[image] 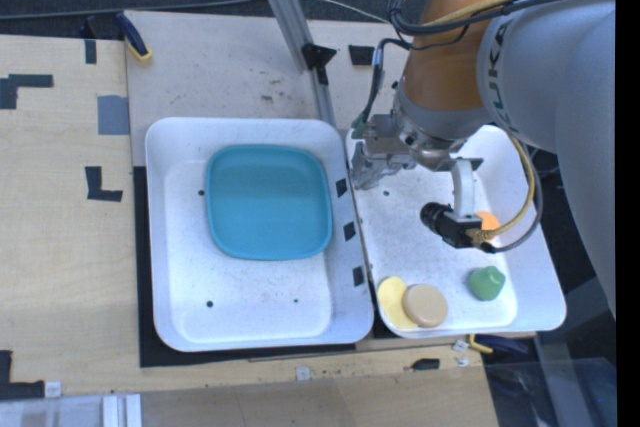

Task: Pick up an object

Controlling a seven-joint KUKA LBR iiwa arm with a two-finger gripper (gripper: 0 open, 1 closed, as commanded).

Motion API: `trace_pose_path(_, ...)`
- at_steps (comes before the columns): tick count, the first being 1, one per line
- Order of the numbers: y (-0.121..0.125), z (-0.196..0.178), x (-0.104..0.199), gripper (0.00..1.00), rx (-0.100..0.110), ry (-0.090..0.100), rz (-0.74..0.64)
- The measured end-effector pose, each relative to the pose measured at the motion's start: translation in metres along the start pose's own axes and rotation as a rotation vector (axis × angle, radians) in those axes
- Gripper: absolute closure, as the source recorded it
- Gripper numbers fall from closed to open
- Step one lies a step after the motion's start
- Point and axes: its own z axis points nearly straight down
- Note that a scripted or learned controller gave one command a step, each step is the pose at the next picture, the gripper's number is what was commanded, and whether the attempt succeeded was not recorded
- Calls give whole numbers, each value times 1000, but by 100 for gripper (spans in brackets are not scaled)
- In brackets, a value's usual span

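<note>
The round tan disc (426, 304), yellow piece (391, 296) and green lump (487, 283) are clustered along the right white bin's (540, 310) near edge, where a neighbour may be nudged if the tool (372, 167), whose state cannot be told, is lowered off-centre.

One fixed camera looks down at a slant on the table (60, 215), taking in both bins (170, 315); the arm (560, 65) looms near, entering from the right.

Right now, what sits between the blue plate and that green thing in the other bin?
In the camera view, between the blue plate and the green object lie the two bins' adjoining rims, then bare speckled floor of the right bin.
</note>
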Motion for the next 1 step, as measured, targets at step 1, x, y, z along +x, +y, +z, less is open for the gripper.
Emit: trace_pose_path(1, -1, 6, 59, 100, 0, 0, -1)
